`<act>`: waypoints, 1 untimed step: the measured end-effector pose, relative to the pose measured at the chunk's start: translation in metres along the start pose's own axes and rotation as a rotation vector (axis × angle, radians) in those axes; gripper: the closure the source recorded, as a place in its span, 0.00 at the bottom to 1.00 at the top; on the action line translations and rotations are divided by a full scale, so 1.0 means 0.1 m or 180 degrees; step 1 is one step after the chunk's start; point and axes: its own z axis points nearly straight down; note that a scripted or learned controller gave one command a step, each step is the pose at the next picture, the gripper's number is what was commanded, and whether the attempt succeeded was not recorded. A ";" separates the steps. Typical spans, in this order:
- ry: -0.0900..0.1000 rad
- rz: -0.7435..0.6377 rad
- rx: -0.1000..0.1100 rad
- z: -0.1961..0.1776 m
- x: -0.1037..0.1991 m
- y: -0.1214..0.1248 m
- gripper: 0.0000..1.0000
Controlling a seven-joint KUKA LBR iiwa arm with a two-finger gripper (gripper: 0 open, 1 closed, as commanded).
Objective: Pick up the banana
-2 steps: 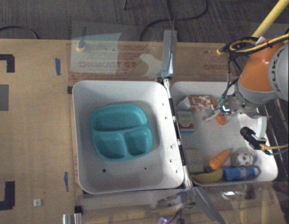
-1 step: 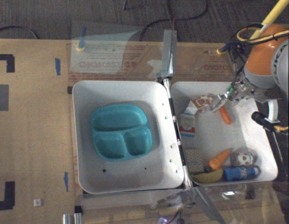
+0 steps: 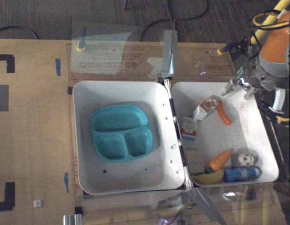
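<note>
Banana (image 3: 211,176) in right bin's (image 3: 243,121) near-left corner, long axis along near wall.
Carrot (image 3: 220,159) above, blue bottle (image 3: 241,174) at its right; tool (image 3: 241,86) state unclear.

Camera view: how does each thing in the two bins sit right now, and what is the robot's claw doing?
Banana: lying flat at the right bin's near edge, untouched.
Carrot: lying tilted, just above the banana.
Blue bottle: on its side.
Small carton: tipped over.
Teal tray: flat in the left bin.
Gripper: above the right bin's far corner, holding nothing visible.
</note>
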 end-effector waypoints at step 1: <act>0.0013 -0.0309 0.0016 0.21 0.68 -0.89 0.00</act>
